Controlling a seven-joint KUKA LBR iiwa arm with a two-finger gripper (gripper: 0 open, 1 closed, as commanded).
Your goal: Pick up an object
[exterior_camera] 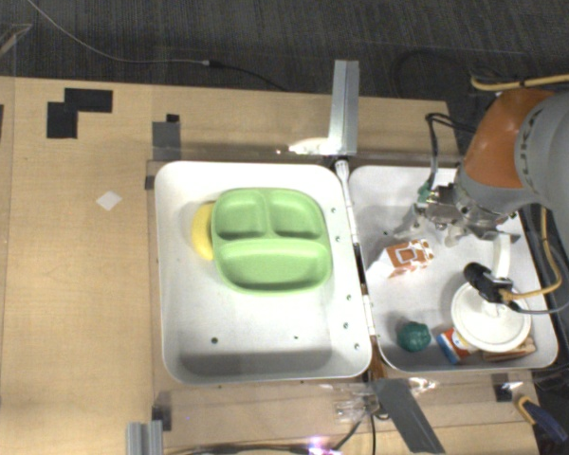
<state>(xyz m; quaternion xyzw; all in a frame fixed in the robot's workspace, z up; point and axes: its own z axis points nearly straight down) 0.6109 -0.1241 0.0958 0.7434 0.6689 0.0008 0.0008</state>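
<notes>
My gripper [443, 214] hangs over the upper middle of the right bin [389, 190], below the arm's orange band. A small orange-and-white object [410, 256] lies just below and left of it, apart from it. Nearer the front of that bin lie a dark green ball [413, 336], a white round cup [490, 319], a small blue item [448, 347] and a brown flat piece [518, 351]. In the left bin [247, 349] a green divided plate [268, 238] rests partly over a yellow object [201, 232].
A metal divider post [345, 112] stands behind the wall between the two bins. Cables [531, 297] trail from the arm over the right bin's right side. The wooden bench [66, 282] spreads to the left.
</notes>
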